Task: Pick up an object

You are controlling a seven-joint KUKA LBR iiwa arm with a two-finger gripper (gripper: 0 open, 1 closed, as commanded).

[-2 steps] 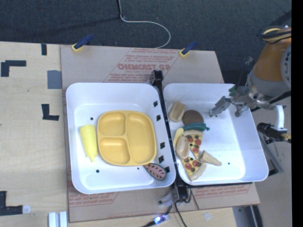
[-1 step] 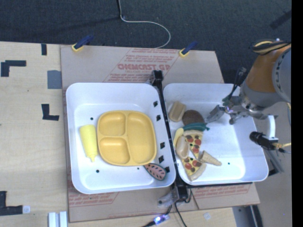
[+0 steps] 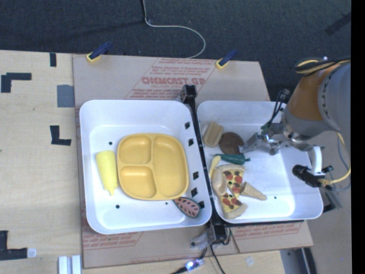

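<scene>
In the right bin (image 3: 285, 210) lie a pizza slice (image 3: 232, 188), a brown round cookie (image 3: 230, 142), a tan bread piece (image 3: 213, 133), a banana-like yellow strip (image 3: 214, 165) and a green-handled tool (image 3: 234, 159). My gripper (image 3: 255, 142) hangs low over that bin, just right of the cookie, near the green tool. Nothing shows between its fingers. The left bin (image 3: 102, 119) holds a yellow divided plate (image 3: 153, 165), a yellow corn-like piece (image 3: 106, 170) and a pink-brown slice (image 3: 188, 206).
The arm with its orange band (image 3: 308, 99) reaches in over the right bin's right wall. Both bins rest on a cardboard sheet (image 3: 165, 76) held by clips. A white cable (image 3: 171, 24) lies on the dark floor behind.
</scene>
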